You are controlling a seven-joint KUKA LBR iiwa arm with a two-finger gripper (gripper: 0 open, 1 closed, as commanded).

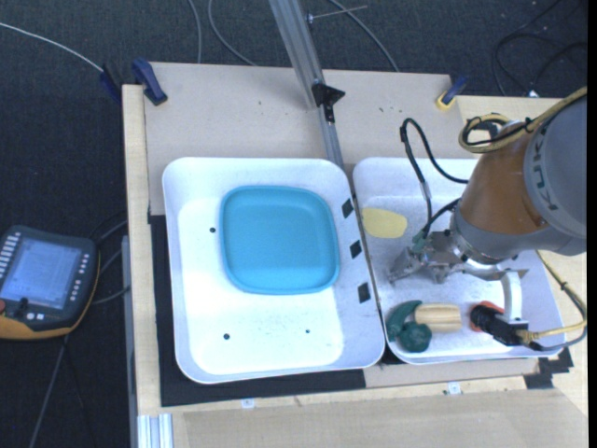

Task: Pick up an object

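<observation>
Two white bins sit under me. My gripper (424,261) hangs low over the right bin (396,177); whether it is clenched or released I cannot tell. Well to its left lies a blue plate (280,239) in the left bin (191,241). Just beyond it rests a yellow piece (384,222); nearer, below it, a tan cylinder (438,317) touches a green object (409,325).

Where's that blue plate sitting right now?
The blue plate lies in the left bin, toward its far side, across the divide from the yellow piece in the right bin.
</observation>
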